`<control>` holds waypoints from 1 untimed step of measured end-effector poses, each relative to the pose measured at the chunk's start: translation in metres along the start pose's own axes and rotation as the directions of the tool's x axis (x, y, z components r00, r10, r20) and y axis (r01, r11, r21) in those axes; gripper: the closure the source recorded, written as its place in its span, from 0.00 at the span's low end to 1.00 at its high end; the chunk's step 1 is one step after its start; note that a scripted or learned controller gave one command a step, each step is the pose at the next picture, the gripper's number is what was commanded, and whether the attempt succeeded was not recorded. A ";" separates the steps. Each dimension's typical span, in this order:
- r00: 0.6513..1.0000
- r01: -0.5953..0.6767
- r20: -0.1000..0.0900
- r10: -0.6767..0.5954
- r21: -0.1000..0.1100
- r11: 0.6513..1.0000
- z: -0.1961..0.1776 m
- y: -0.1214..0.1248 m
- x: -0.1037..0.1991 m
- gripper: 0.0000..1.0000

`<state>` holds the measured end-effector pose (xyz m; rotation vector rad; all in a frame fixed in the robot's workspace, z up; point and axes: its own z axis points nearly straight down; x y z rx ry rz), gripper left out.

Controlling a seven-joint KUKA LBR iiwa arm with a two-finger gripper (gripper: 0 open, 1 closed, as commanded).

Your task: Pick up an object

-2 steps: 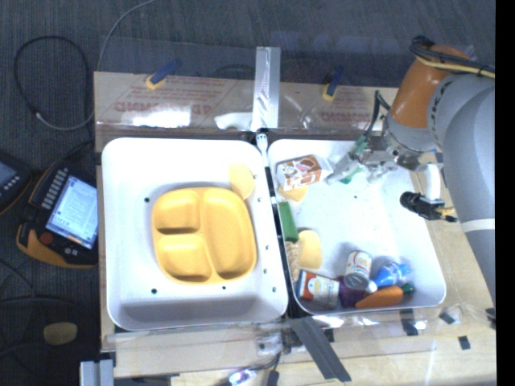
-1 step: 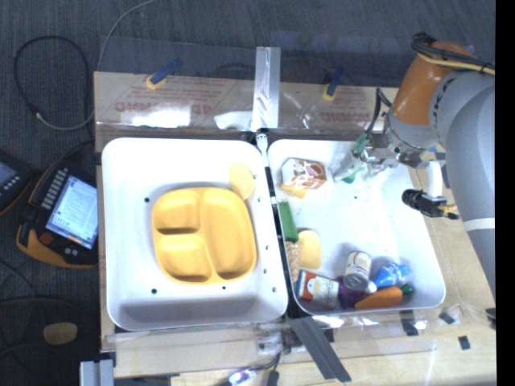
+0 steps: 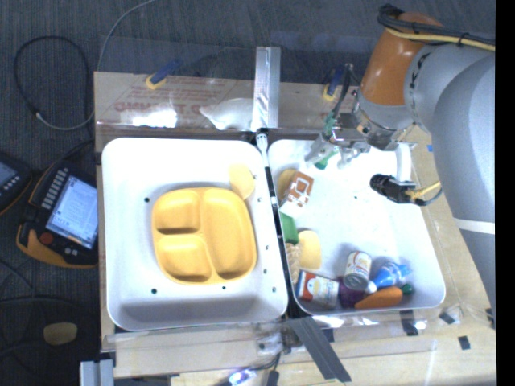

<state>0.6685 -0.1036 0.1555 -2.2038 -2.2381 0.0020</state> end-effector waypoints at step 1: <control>0.999 0.037 0.000 -0.037 0.001 0.999 -0.027 -0.038 0.074 1.00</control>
